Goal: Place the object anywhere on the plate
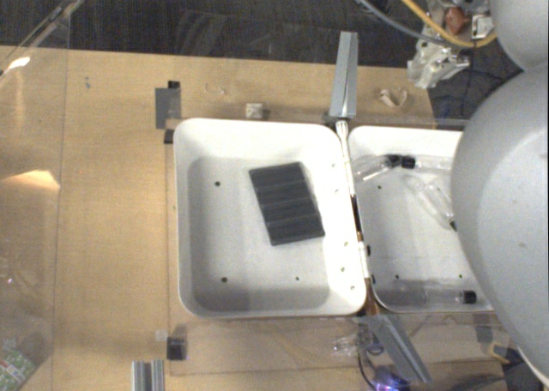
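Biggest thing we have is the grey arm [506,209], bulking over the right side and covering a good part of the right bin [403,295]. Our worry from here: a descent into that bin is half blind, since the arm's body hides much of the floor, and the clear items there are hard to read, so a grab may well close on nothing. In the left bin [193,295] we see a dark ribbed rectangular plate [286,203] lying flat and slightly skewed near the middle, nothing resting on it. In the right bin we make out transparent pieces [412,177], one with a small black cap near the top wall, and a clear tube with a dark tip [437,297] along the bottom wall; which is the object to move, we cannot tell. The gripper's state we cannot tell.
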`<state>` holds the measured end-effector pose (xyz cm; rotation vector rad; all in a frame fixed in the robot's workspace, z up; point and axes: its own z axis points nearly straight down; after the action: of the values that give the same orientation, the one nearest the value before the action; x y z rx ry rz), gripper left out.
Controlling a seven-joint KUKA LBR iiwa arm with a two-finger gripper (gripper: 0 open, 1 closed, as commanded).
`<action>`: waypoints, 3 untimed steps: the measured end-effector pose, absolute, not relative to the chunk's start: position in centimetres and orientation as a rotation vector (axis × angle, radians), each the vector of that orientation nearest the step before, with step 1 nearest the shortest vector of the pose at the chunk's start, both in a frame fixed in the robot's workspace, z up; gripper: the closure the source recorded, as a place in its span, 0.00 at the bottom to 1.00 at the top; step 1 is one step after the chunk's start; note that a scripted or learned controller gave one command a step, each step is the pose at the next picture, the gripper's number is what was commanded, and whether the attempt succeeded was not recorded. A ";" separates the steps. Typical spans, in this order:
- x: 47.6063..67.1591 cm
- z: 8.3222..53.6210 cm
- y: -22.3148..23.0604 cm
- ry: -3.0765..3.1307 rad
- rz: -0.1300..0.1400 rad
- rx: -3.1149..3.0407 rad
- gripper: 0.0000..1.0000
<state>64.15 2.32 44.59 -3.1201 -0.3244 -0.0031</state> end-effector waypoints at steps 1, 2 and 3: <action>64.2 45.6 2.4 -0.328 -0.003 -3.117 1.00; 61.9 43.3 0.7 -0.561 0.003 -3.093 1.00; 61.9 44.4 0.9 -0.573 0.003 -3.091 1.00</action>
<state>61.95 0.93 44.38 -3.0913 -0.5731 0.0031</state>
